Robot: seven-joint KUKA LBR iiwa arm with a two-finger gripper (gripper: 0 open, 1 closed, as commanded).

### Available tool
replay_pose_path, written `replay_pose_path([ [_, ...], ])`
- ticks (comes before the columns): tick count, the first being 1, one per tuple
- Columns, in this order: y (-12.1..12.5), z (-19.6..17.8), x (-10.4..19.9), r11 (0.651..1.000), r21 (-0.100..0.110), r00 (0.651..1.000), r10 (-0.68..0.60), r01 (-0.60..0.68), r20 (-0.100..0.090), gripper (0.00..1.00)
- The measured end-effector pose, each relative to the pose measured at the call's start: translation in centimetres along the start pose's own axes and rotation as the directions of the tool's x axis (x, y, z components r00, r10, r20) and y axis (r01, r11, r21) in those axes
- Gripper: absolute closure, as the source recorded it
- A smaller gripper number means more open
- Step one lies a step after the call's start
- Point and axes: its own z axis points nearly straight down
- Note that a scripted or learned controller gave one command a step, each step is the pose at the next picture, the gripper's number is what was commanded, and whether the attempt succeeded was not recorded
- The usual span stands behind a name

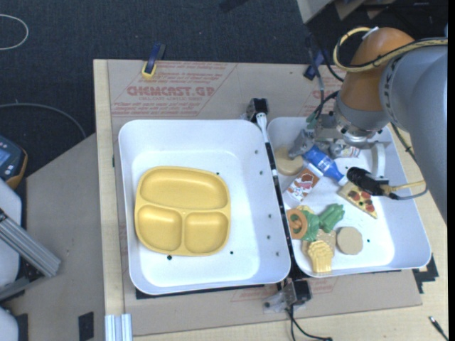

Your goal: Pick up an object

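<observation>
- Nearest cam: yellow ribbed toy [320,256] at near edge of right bin [407,260], tan disc [349,240] just beside it.
- Likely target (my guess, task names none): blue tube [323,166], lying tilted in far half of right bin, toward the edge shared w/ left bin [142,137].
- Gripper [328,139] sits low, just above/behind tube's far end. Can't tell if it's open or closed, or if tube is in it, since the wrist blocks the view.
- Arm reaches in from right edge, wrist pointing down, prob. so it drops onto the pile from above.
- Around tube: white-red packet [302,186] just nearward, pizza slice [359,199] toward right edge, tan round piece [286,163] at shared edge.
- Further near: green toy [325,217] touching orange ring [297,223].
- Clutter is tight, so neighbours may get nudged.
- Left bin: yellow divided plate [183,210] mid-floor, well apart from the arm.
</observation>
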Motion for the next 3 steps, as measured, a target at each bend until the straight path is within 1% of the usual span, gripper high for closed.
replay_pose_path([
  [1, 0.2, -1.1, 0.0, 1.0, -0.014, 1.0, -0.001, 0.001, 0.003, 1.0],
  [2, 1.4, -6.5, -0.1, 1.0, -0.012, 1.0, -0.003, 0.003, 0.003, 1.0],
  [3, 2.1, -11.6, 0.8, 1.0, -0.011, 1.0, -0.004, 0.004, 0.003, 1.0],
])
